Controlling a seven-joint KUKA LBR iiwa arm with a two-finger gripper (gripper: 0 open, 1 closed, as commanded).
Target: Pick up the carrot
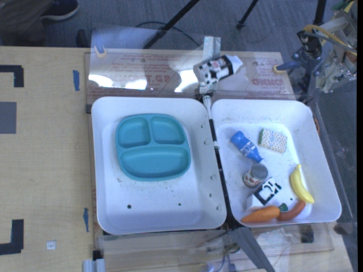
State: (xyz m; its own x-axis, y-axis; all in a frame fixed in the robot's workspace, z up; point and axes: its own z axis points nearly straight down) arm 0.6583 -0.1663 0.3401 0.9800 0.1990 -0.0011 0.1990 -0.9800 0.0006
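Carrot (pixel 262 213) location: front edge of the right bin (pixel 303 115), lying flat, its green end pointing right and touching a red-orange item (pixel 293 209). A black-and-white tagged block (pixel 267 191) sits just behind it, with a small can (pixel 255 174) beyond that. A banana (pixel 301 185) lies near the bin's right wall. A blue bottle (pixel 245 144) and a patterned sponge (pixel 273 140) lie farther back. The left bin (pixel 102 169) holds 1 teal plate (pixel 153 146) with 3 compartments. Pincer state: cannot be told, whether spread or pressed together.
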